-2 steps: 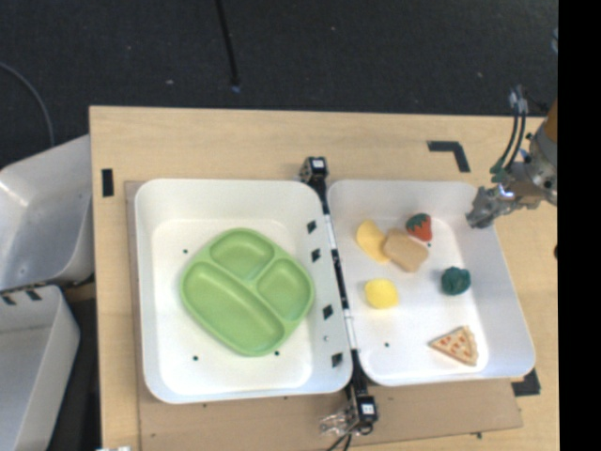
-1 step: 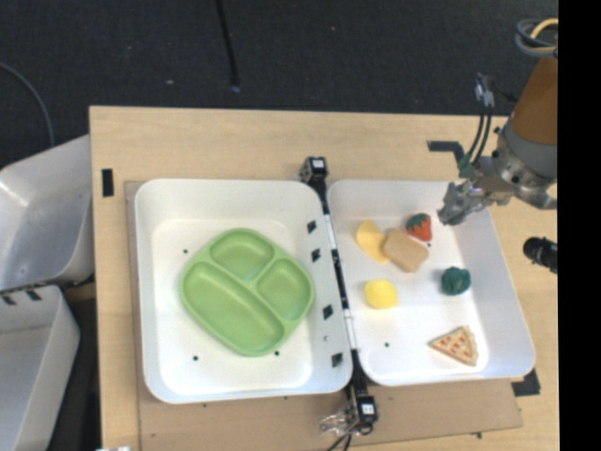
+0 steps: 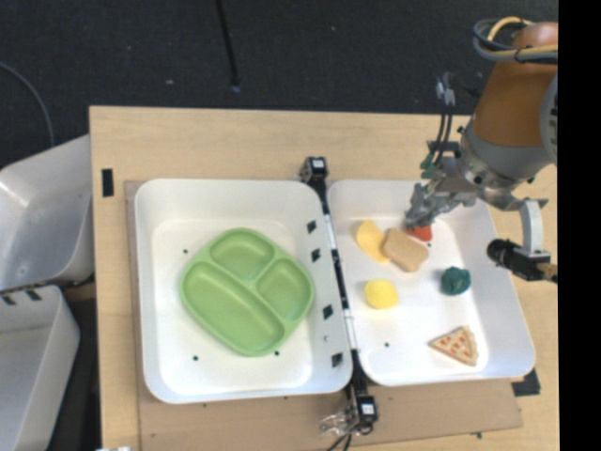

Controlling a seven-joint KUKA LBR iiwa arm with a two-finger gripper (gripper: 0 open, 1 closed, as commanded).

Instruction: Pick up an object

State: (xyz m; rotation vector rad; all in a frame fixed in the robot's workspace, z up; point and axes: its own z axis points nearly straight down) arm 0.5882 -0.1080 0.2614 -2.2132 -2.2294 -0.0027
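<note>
A small red object lies in the upper middle of the right bin, mostly hidden under the gripper, which sits directly over it. A tan block touches its lower left (crowding any approach). Whether the gripper grasps anything, I cannot tell.

We see the gripper low in the right bin, at twelve o'clock of a tan block, touching a red piece.
</note>
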